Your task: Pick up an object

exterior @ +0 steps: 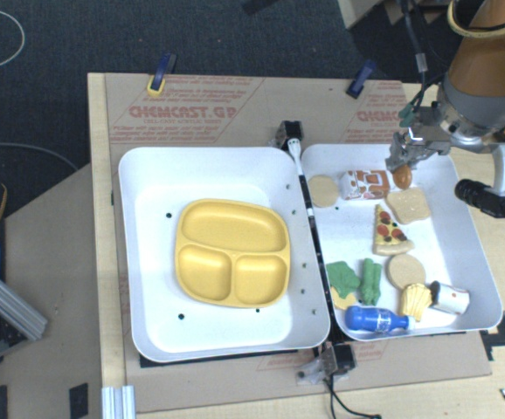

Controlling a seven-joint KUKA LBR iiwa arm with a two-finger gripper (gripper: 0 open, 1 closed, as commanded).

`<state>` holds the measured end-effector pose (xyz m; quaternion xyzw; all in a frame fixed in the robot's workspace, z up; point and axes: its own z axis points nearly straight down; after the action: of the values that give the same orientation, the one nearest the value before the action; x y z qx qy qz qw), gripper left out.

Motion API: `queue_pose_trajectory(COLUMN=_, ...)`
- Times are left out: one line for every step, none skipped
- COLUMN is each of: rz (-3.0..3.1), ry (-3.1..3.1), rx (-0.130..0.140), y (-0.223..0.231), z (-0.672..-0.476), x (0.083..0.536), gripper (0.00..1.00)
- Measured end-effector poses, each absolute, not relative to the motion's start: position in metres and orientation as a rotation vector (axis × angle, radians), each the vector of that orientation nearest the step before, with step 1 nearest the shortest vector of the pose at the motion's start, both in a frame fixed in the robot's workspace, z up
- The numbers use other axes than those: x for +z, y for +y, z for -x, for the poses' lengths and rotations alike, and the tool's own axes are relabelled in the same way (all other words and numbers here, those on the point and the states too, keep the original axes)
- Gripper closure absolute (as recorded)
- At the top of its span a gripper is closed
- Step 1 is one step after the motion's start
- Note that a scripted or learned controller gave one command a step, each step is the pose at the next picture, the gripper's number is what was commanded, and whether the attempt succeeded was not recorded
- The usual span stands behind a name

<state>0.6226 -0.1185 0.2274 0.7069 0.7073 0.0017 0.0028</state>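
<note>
1. A grey robot arm with an orange band is reaching in from the right, its gripper hanging over the far end of the right bin.

2. A small brown rounded object is sitting right at the fingertips. It appears to be caught between the fingers, though the slanted view leaves some doubt whether it is lifted or resting on the bin floor.

3. The task looks to be about midway: the grasp seems made, but a clear lift is not yet showing.

4. The rest of the toy food is lying untouched in the right bin: a tan round piece, a red-and-white packet, a toast slice, a pizza wedge, green vegetables, a cookie, a blue bottle, a yellow bunch and a white cup.

5. The left bin is holding a yellow divided plate.

6. The wrist is pointing steeply downward, the arm's bulk leaning in from the upper right corner of the bench.

7. What is left, by this view, is raising the object well clear of the bin without dropping it.
</note>
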Motion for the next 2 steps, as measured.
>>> queue_pose_trajectory(rz=-2.219, ry=2.229, rx=-0.001, y=-0.067, z=-0.612, x=0.216, gripper=1.00)
queue_pose_trajectory(rz=-2.218, ry=2.232, rx=-0.001, y=-0.014, z=-0.593, x=0.212, gripper=1.00)
